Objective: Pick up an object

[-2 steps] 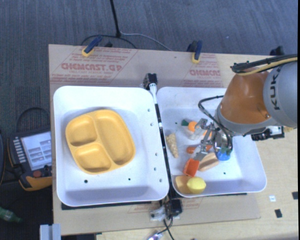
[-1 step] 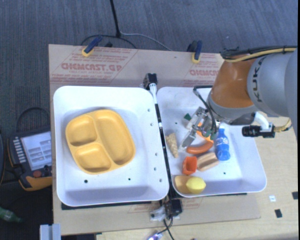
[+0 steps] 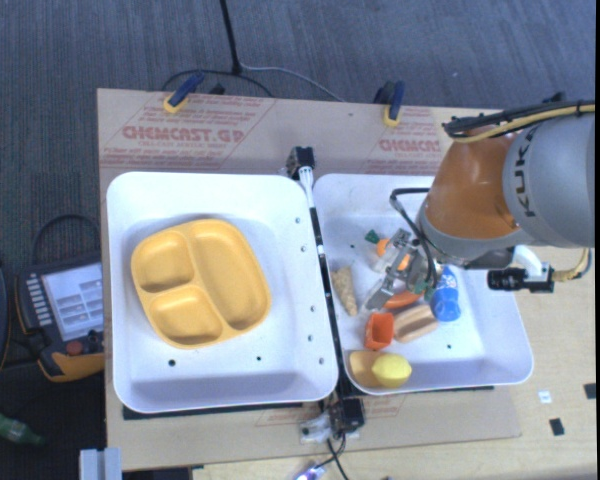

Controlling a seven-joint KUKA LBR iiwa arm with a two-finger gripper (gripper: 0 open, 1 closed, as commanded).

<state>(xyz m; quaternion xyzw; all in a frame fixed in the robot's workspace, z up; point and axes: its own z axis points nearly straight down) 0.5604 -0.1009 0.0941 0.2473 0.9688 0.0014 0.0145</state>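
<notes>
End effector (image 3: 400, 273), its grip state impossible to tell, hangs low over the right bin (image 3: 500, 353) clutter; you should centre on the hot dog (image 3: 413, 321) just below it, clear of the orange cup (image 3: 379, 330).

Two white bins (image 3: 220, 190); one yellow tray (image 3: 200, 281); perhaps seven toys (image 3: 392, 369)

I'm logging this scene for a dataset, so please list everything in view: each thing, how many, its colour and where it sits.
bins: two, white, side by side on the bench
divided plate: one, yellow, in the left bin
lemon: one, yellow, front of the right bin
cup: one, orange, right bin, beside the hot dog
hot dog: one, tan and red, right bin
blue object: one, right bin
clamps: two, blue and yellow, rear bench edge
arm: one, grey and orange, over the right bin
gripper: one, among the right bin's objects
</notes>
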